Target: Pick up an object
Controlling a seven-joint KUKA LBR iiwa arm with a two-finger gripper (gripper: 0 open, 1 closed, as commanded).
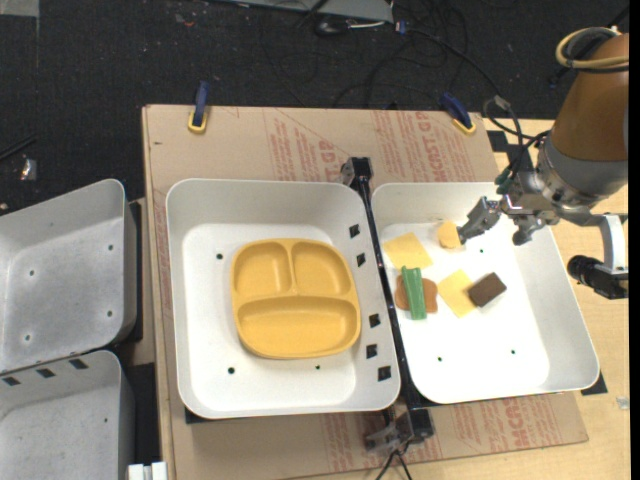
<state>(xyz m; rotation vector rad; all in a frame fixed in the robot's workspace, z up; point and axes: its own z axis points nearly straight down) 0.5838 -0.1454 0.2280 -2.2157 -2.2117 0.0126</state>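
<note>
Basically hovering open-fingered: metal gripper (503,218) over right bin (560,353), nothing held, near flat yellow squares (407,251), brown block (487,289), green stick (415,290).

Dark speckled floor (90,78), cables (420,38) at top; cardboard sheet (300,138) w/ clamps (199,118).

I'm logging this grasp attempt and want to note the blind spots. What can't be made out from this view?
- Gripper: whether its fingers touch the small yellow piece is too small to tell.
- Arm: cut off by the top and right edges.
- Brown round piece: partly hidden under the green stick.
- Yellow square: corner covered by the brown block.
</note>
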